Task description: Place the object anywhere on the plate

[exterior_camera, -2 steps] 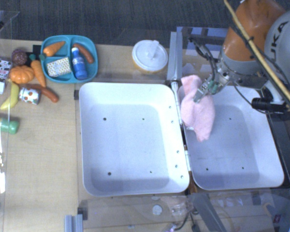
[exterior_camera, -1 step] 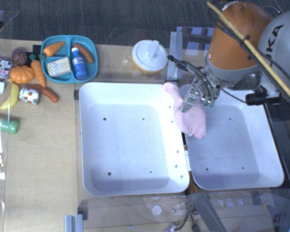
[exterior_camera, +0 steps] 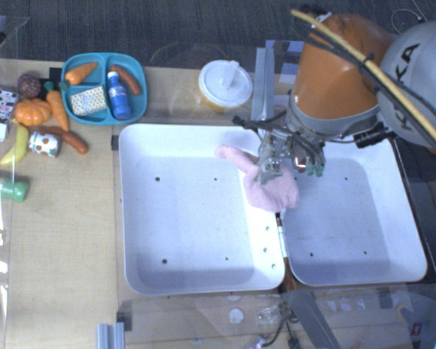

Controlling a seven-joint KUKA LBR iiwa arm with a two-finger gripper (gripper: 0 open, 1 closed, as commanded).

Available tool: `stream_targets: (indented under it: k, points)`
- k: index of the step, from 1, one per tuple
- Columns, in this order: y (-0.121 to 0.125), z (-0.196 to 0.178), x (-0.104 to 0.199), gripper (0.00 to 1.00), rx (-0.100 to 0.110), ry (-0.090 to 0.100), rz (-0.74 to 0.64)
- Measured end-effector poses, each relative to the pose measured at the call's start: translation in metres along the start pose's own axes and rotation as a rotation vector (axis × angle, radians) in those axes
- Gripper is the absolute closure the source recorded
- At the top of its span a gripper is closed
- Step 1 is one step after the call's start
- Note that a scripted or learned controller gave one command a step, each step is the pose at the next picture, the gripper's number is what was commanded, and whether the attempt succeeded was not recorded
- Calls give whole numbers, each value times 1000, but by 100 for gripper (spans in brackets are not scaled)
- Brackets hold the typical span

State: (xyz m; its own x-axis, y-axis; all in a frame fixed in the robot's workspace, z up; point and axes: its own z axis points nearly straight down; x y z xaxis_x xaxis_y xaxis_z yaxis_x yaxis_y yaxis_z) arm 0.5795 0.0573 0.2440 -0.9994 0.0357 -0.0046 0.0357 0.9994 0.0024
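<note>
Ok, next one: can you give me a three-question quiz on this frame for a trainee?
1. True or false: the pink cloth lies on the blue divided plate.
2. Where does the gripper hang? A) over the plate; B) over the pink cloth, where the left bin meets the right bin; C) over the lidded cup.
3. Which blue thing sits in one of the plate's compartments?

Key: 1 false, it drapes across the two bins' adjoining rims. 2 B. 3 the blue bottle.
</note>
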Motion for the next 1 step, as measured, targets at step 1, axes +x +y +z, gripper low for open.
stream_targets:
  k: [1]
  points:
    - [45,-4,30,100,0,0,-40]
